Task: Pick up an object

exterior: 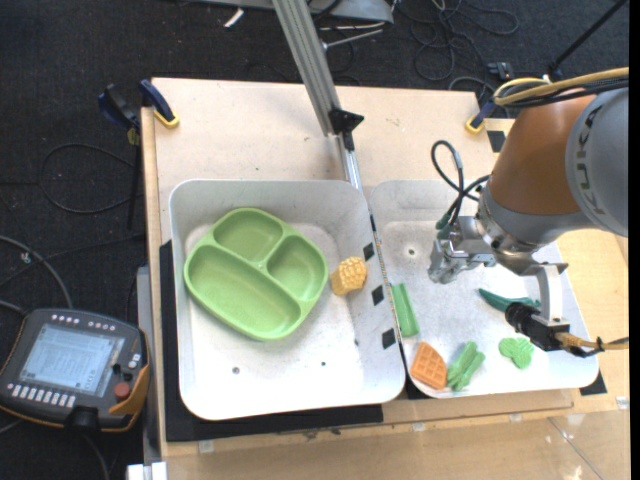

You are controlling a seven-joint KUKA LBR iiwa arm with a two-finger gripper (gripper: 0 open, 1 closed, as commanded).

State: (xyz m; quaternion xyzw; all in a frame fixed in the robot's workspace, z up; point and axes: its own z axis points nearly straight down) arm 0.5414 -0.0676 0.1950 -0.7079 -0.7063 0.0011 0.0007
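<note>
Closest to the camera, along the near edge of the right bin (pixel 395 196), there's a little spread of toy food: an orange waffle piece (pixel 429 365), a green bean-pod thing (pixel 464 363) just beside it, and a small green leafy piece (pixel 516 350) further right. A bit farther in, a long green stick (pixel 404 308) lies right by the divider between the bins, its long axis running near-to-far with a slight lean. There's also a dark teal piece (pixel 507 299) close under the arm.

The gripper (pixel 447 264) hangs over the middle of the right bin, over bare floor from what I can see, with nothing visibly between its fingers. Honestly can't tell if it's spread or closed from this angle.

If I were picking, I'd go for the green stick: it's nearest and lies apart from the rest. Best bet is closing across its narrow width, so square to that near-to-far axis, and coming straight down. Risk is clipping the bin wall, since it sits so close.

Over in the left bin (pixel 190 298), the yellow corn chunk (pixel 348 275) sits just beside the green divided plate (pixel 256 272).
</note>
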